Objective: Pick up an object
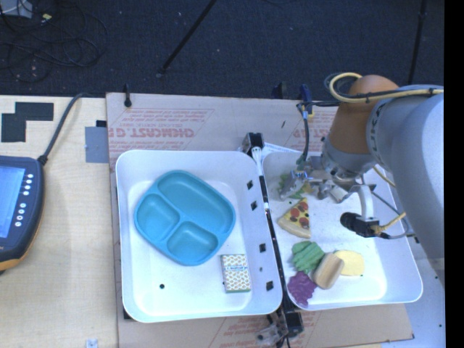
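My gripper (pixel 303 181) hangs low over the far left part of the right bin (pixel 395 285), below the orange wrist band (pixel 355 122). It sits just beyond a toy pizza slice (pixel 296 219), close to it. Something small and greenish (pixel 288 188) lies right at the gripper; whether it is held is unclear. Nearer the front lie a green leafy toy (pixel 307 254), a purple toy (pixel 301 288), a tan bread roll (pixel 328 271) and a yellow cheese piece (pixel 353 262).
The left bin (pixel 138 296) holds a blue divided plate (pixel 185 217) and a small patterned box (pixel 235 272). A black cable fitting (pixel 360 224) hangs off the arm above the right bin. A tablet (pixel 14 205) lies on the bench at far left.
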Motion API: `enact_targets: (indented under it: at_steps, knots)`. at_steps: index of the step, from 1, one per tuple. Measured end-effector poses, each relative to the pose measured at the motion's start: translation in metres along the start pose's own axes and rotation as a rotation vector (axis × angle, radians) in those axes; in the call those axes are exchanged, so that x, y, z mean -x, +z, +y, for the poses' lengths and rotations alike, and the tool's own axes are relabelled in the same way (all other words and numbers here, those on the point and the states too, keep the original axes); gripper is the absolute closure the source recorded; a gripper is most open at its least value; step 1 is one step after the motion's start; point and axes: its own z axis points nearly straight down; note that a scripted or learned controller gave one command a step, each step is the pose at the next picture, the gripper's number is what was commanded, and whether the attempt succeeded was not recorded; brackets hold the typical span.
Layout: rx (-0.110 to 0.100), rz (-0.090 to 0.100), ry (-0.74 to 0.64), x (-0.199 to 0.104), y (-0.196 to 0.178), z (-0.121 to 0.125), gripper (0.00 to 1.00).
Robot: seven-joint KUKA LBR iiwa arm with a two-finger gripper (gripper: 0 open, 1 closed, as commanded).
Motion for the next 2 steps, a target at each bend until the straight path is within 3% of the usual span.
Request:
enact_targets:
  at_steps: [1, 2]
  knots:
    - [-0.005, 0.001, 0.002, -0.0242, -0.0012, -0.0522, 0.0]
    - [-0.007, 0.002, 0.003, -0.0227, -0.0089, -0.0498, 1.0]
